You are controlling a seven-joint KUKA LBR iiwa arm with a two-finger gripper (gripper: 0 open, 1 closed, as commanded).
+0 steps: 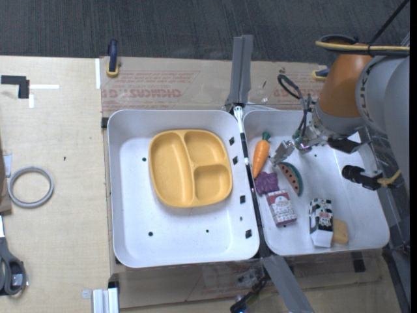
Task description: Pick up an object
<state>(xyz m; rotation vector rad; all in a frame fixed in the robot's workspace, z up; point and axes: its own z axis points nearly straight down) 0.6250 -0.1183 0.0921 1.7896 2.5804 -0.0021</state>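
My gripper [285, 152] hangs low over the right bin [355, 201], in its upper left part. Just left of it lies an orange carrot [260, 155], and a watermelon slice [292, 178] lies just below it. Below the carrot, a purple bunch of grapes [266, 182] rests by the bin's left wall, with a small red box [281, 208] beneath it. A black-and-white milk carton [320, 222] and a yellow cheese wedge [339, 232] sit near the front right. I see nothing held in the gripper.
The left bin [130, 227] holds a yellow divided plate [191, 167]. A grey rail [242, 77] runs between the bins at the back. On the bench to the left lie a tape roll [29, 186] and scissors [10, 274]. The arm's cables [361, 175] hang over the right bin.
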